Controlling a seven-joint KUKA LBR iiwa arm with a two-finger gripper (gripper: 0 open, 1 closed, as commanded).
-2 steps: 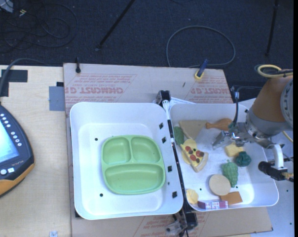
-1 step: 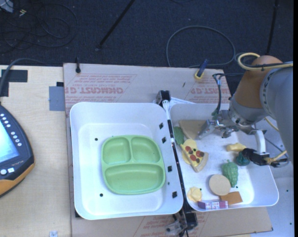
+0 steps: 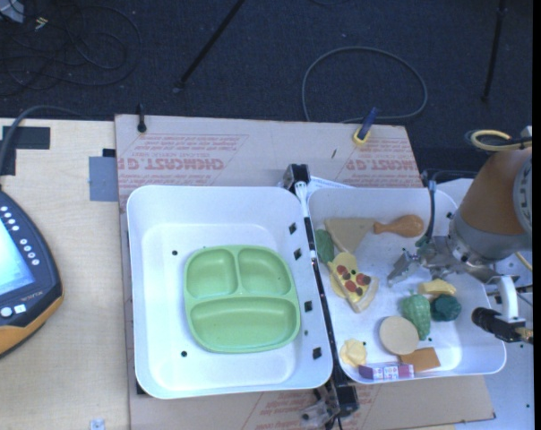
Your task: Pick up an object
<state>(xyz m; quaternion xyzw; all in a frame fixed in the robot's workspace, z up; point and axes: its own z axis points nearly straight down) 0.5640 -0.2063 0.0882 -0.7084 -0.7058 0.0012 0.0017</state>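
Camera view: right white bin (image 3: 468, 358) holds the toy food. Pizza slice with red toppings (image 3: 353, 280) lies near the bin's left side, a tan wedge (image 3: 349, 232) above it, a dark green piece (image 3: 324, 245) at the left wall. Orange-brown drumstick (image 3: 401, 226) sits near the top. Lower down: tan round disc (image 3: 399, 335), green leafy piece (image 3: 417, 312) touching it, dark teal lump (image 3: 446, 307) just beside, small yellow piece (image 3: 438, 287) above those, orange block (image 3: 421, 359), yellow blob (image 3: 353, 352) and a small multicoloured strip (image 3: 384, 372) at the bottom wall. Grey gripper (image 3: 403, 267) is low in this bin, between drumstick and yellow piece; metal fingers (image 3: 400, 263) look slightly apart, nothing between them, touching no item as far as visible. Arm with orange band (image 3: 496, 195) enters from the right. Left white bin (image 3: 154, 231) holds a light green divided tray (image 3: 242, 297). Handheld pendant with screen (image 3: 11, 271) lies on the bench at far left.
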